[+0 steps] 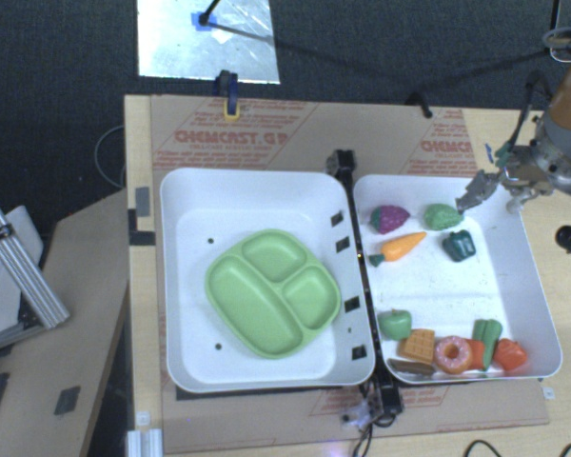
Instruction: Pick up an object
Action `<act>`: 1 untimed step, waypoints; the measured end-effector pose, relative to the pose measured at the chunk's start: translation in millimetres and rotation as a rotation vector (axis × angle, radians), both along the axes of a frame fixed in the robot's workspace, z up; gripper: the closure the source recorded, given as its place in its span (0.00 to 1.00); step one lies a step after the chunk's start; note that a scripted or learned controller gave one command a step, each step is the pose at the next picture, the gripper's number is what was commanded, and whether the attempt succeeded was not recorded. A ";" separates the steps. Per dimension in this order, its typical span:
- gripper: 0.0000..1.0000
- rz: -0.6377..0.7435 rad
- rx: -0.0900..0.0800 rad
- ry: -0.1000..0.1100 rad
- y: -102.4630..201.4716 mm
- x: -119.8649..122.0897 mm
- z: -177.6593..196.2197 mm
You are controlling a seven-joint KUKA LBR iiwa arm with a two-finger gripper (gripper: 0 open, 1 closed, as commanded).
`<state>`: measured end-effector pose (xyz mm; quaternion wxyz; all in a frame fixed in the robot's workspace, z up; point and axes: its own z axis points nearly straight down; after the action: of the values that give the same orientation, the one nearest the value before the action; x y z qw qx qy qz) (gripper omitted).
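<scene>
The right bin (pixel 514 284) holds several toy foods. Along its far side lie a purple berry (pixel 390 219), a light green lump (pixel 442 216), an orange carrot (pixel 403 247) and a dark green pepper (pixel 459 246). At its near edge sit a green apple (pixel 395 325), a waffle (pixel 419 346), a pink donut (pixel 452 353), a green vegetable (pixel 485 333) and a red-orange piece (pixel 510 354). My gripper (pixel 495 198) hovers over the bin's far right corner, just right of the light green lump. It is open, with nothing between its fingers.
The left bin (pixel 190 208) carries a light green divided plate (pixel 271 293). A black divider with clips (pixel 354 255) runs between the bins. A shiny metal sheet (pixel 207 27) lies beyond the bench. A yellow-and-blue clamp (pixel 229 93) sits at the bench's far edge.
</scene>
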<state>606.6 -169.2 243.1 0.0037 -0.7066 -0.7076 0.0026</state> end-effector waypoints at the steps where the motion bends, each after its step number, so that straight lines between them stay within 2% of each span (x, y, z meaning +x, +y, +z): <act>1: 0.00 0.002 -0.002 -0.011 0.3 2.3 6.3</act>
<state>608.9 -168.9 249.4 -0.0008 -0.7058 -0.7084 -0.0004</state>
